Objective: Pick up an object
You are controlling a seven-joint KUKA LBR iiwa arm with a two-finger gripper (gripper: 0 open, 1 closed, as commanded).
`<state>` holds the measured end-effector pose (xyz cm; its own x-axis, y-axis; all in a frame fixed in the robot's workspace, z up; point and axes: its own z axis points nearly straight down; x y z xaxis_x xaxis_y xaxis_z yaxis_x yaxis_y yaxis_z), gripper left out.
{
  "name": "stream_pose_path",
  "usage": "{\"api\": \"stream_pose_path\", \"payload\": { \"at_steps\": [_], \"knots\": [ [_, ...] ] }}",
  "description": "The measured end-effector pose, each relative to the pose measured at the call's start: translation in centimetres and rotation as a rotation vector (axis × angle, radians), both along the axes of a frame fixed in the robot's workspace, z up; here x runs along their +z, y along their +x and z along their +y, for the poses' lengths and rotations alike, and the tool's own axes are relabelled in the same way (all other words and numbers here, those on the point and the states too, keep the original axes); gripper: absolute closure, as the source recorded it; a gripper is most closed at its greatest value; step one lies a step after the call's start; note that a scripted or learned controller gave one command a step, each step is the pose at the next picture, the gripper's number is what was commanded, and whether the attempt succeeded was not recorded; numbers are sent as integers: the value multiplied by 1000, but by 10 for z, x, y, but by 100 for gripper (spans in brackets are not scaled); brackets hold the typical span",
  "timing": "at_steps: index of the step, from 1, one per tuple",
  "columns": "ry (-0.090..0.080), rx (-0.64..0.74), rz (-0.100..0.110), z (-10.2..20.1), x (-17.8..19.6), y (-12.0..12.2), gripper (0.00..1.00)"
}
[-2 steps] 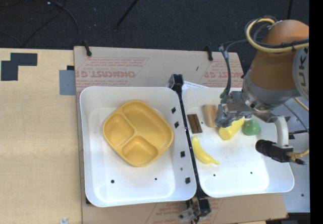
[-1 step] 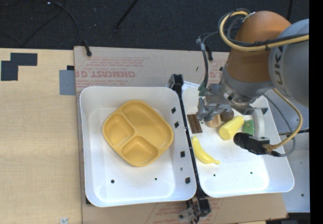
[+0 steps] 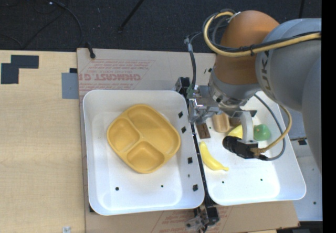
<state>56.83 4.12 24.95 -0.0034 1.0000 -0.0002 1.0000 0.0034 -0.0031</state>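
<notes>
Reaching in from the right, the arm (image 3: 273,64) positions its gripper (image 3: 227,122), finger state indeterminable, over the right bin (image 3: 262,187), above a brown block (image 3: 220,123) near a banana (image 3: 211,159) and green ball (image 3: 262,132), while a yellow divided plate (image 3: 143,137) occupies the left bin (image 3: 100,174).

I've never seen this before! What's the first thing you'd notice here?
The big grey arm with its orange band reaches in from the right, low over the right bin. A yellow divided tray lies in the left bin, and a little yellow banana lies in the right bin.
</notes>
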Motion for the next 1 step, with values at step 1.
{"api": "stream_pose_path", "payload": {
  "at_steps": [1],
  "knots": [
    [1,1,1,48,-19,10,100]
  ]
}}
